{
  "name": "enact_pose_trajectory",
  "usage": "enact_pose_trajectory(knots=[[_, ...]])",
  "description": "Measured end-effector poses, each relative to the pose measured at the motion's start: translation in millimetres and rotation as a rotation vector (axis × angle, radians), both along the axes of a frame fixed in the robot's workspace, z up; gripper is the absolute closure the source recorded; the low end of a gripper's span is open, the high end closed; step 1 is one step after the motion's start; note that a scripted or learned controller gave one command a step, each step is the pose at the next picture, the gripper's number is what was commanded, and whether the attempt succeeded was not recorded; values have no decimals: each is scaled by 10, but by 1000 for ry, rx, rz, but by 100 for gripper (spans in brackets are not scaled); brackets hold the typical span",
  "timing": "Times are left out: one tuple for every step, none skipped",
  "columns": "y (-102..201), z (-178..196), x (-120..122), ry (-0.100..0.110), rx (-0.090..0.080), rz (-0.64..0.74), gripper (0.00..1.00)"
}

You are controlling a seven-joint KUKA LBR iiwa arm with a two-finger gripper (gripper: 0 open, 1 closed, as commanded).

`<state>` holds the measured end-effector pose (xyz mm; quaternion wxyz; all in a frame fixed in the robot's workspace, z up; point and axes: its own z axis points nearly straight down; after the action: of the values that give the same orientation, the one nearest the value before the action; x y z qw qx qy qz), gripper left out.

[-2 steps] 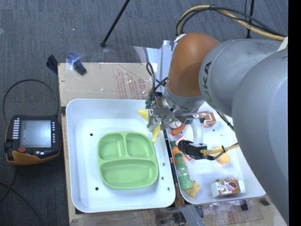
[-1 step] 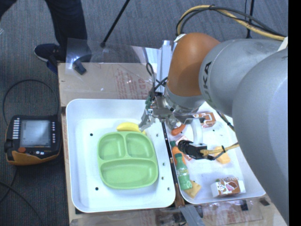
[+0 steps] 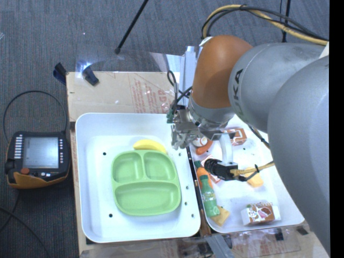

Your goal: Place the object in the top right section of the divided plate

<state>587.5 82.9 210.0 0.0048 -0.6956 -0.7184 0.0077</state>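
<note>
- Tool (image 3: 181, 140) first: it hangs at centre frame, over the seam between the two bins, under the orange band of the arm (image 3: 252, 85). Whether it is apart or together I cannot tell; the wrist hides most of it and nothing shows clearly between its tips.
- Far left, off the bench, lies a pendant (image 3: 37, 160) with a grey screen, its cable looping on the floor.
- Left bin (image 3: 88, 198) sits left of centre and carries the plate (image 3: 145, 183), a green divided one with two small sections along its upper edge and one large section below. All three sections look bare, so I judge the placing is not yet done.
- Banana (image 3: 149, 145), small and yellow, lies in the left bin touching the plate's upper rim, outside it, just above the divide between the two upper sections. It is just left of the tool and slightly lower in the frame. It seems the likeliest task object, being nearest the tool, though I cannot be sure.
- The target, the plate's upper right section, lies just below and right of the banana, so the carry would be short.
- Right bin (image 3: 287, 214), right of centre, holds loose items: a carrot (image 3: 202, 176), a green bottle (image 3: 209, 200), a snack pack (image 3: 260, 213) near the lower right. They are scattered, as stock for picking would be.
</note>
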Motion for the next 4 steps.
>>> enact_pose_trajectory(knots=[[98,192,-238,-8,2,-49,100],[107,-11,-260,-8,3,91,100],[-275,-157,-418,-8,5,153,100],[-28,-269,-666,-6,6,205,100]])
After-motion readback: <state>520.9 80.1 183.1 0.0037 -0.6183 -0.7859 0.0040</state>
